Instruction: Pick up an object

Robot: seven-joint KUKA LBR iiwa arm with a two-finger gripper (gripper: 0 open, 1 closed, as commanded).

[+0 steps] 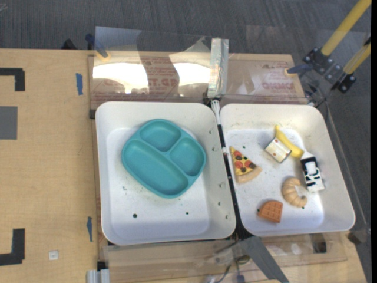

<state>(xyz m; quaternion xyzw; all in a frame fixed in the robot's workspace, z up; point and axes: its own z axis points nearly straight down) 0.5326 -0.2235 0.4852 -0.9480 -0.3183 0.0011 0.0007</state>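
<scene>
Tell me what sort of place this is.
Probably a robot test bench in a lab: two white bins taped to a wooden bench, toy food such as a pizza slice, and a teal divided plate.

Dark grey carpet floor (177, 7), tan wooden bench (47, 158), glare on clear plastic sheet (147, 72)

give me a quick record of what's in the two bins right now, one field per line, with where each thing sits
left bin: holds a teal divided plate, three compartments, lying flat near the middle
right bin: holds five small toy foods
pizza slice: left side, close to the divider between the bins
yellow banana: upper middle, touching a cream block
black and white item: right side, below the banana
croissant: lower right, beside the black and white item
waffle: front, nearest the lower rim
</scene>
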